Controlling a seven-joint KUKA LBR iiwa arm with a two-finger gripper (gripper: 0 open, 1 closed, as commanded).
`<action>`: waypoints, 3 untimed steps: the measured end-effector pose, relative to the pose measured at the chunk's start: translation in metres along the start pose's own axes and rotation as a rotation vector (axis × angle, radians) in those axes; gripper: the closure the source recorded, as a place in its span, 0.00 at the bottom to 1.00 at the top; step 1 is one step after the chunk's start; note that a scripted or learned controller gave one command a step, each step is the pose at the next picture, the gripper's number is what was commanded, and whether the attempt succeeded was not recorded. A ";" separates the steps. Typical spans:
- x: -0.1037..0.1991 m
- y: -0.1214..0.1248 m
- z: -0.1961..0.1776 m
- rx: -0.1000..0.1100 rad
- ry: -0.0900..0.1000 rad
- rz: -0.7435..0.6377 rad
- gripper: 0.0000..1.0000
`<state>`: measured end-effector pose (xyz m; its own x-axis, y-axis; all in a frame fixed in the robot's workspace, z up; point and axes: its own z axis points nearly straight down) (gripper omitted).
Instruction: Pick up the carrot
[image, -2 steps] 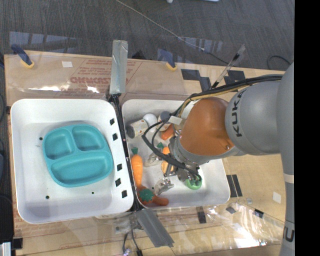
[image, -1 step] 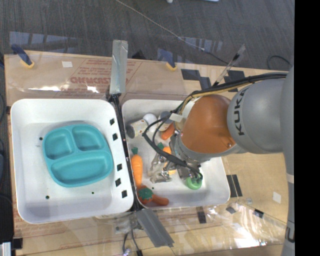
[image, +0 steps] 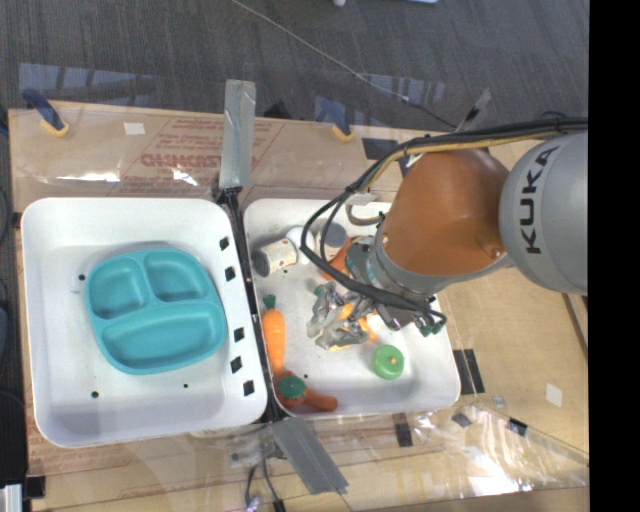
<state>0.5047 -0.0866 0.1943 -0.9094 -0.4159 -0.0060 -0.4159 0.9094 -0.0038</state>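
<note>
Fingers (image: 325, 315) spread, gripping nothing, hovering just right of the carrot (image: 274, 338), which lies ungrasped in the right bin (image: 440, 385).

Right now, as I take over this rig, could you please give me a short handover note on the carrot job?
Gripper: low inside the right bin, over mixed clutter near its middle; no carrot between its fingers.
Carrot: lying by the right bin's left wall, apart from the gripper, with a green-topped toy just below it.
Left bin: holds a teal divided plate.
Done: nothing yet.
Left: reach the carrot, grasp it and lift it.
</note>
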 end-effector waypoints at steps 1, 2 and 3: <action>-0.019 -0.016 -0.095 0.003 -0.002 -0.095 1.00; 0.038 -0.065 -0.172 0.006 0.000 -0.077 1.00; 0.043 -0.117 -0.281 0.003 0.001 -0.372 1.00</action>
<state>0.5125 -0.2109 0.4751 -0.6961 -0.7180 -0.0024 -0.7179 0.6961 -0.0083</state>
